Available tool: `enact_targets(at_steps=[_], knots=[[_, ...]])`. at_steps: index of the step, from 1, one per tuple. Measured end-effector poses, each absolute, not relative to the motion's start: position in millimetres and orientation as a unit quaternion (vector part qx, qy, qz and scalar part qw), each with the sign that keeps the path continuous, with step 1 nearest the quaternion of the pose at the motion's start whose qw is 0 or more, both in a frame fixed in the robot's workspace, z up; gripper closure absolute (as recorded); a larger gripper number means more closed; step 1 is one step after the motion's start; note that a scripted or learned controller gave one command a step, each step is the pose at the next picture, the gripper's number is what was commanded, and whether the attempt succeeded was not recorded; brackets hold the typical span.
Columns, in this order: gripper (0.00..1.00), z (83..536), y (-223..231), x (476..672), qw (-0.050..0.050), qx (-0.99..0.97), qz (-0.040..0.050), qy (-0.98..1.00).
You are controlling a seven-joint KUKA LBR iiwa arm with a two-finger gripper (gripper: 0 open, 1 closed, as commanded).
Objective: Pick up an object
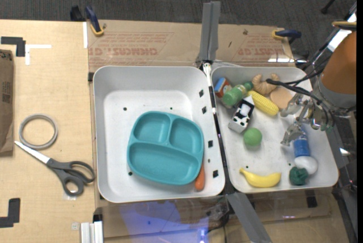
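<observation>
1. Bins sat side by side on the bench: the left bin point(108, 94) held a teal divided plate point(165, 147) with an orange carrot point(199, 180) wedged at its lower right edge, and the right bin point(329, 171) held the loose clutter.
2. Gripper point(299, 118) hung over the right part of the right bin, the arm's orange band point(343, 63) showing at the frame's right side. Its metal fingers pointed down and left, but cables and glare muddled them, so I could not tell whether they were spread or closed, and nothing was plainly held between them.
3. Candidate objects lay around it: a blue-and-white bottle point(302, 148) just below the fingers, probably the nearest target; a dark green piece point(297, 176) touching the bottle's white end; a yellow banana point(261, 178) near the front wall; a green ball point(252, 137); a black-and-white cow toy point(243, 114); a corn cob point(264, 103); a green bottle point(235, 93) toward the back left corner; and a tan ginger-like lump point(265, 83) at the back.
4. Judged from this, the task stood at the approach or descent step, with no object yet lifted.
5. Next move would call for settling the fingers squarely over one item, most likely the blue-and-white bottle, closing across its narrow width, and lifting straight up without dragging the neighbouring green piece.
</observation>
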State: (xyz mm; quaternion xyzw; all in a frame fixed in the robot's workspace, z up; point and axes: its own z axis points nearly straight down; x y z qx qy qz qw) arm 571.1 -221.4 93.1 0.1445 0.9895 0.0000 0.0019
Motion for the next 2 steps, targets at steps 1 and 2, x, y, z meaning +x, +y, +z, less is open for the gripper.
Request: enact_targets(at_steps=[1,2], knots=[[0.00,92.6,-221.7,538.9,0.001,0.152,-0.0001,0.988],[1.00,102.7,-221.5,540.5,0.004,0.151,-0.0007,0.988]])
